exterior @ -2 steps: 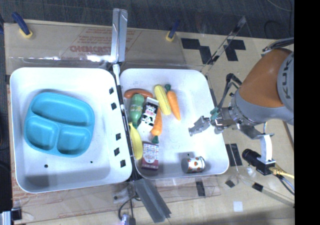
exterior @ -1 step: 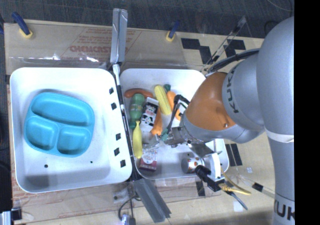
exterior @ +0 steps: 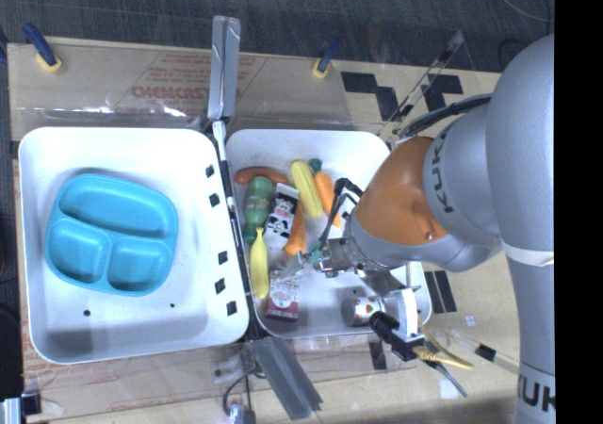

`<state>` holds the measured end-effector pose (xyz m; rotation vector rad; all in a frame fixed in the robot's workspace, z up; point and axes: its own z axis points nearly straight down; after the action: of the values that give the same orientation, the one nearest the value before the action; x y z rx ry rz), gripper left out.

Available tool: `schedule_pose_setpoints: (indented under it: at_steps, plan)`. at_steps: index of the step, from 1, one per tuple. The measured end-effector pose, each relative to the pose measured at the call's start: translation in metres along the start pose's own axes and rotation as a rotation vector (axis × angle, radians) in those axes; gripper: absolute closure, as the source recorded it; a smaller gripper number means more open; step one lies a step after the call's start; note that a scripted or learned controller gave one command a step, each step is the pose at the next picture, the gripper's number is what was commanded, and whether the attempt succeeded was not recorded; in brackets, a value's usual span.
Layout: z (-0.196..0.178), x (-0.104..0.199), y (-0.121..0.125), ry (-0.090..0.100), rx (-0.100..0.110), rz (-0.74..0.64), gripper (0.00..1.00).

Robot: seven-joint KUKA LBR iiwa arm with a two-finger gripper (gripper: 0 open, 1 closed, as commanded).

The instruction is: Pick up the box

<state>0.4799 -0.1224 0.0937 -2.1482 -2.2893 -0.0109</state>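
Note:
Two boxes lie in the right bin (exterior: 311,140). A white carton with black cow spots (exterior: 280,216) rests among toy foods at the bin's left side. A small dark red box (exterior: 285,300) lies near the front wall. My gripper (exterior: 316,260) hangs low over the middle of this bin, under the orange wrist band (exterior: 405,205). Its metal tip is just right of the spotted carton and above-right of the red box. I see no box between its fingers, which the wrist partly hides.
Around the carton lie a brown sausage (exterior: 259,174), a yellow corn cob (exterior: 303,182), carrots (exterior: 324,190), a green item (exterior: 259,202) and a banana (exterior: 258,264). A silver can (exterior: 359,310) sits at the front right. The left bin (exterior: 38,318) holds a blue divided tray (exterior: 113,232).

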Motion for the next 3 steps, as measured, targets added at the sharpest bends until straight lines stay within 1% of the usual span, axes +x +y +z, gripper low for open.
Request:
schedule_pose_setpoints:
  at_steps: [2,3]
  plan:
    - [0.000,-0.001,0.000,-0.001,-0.001,0.001,0.00]
    - [-0.001,-0.041,-0.002,-0.003,-0.004,0.133,0.00]
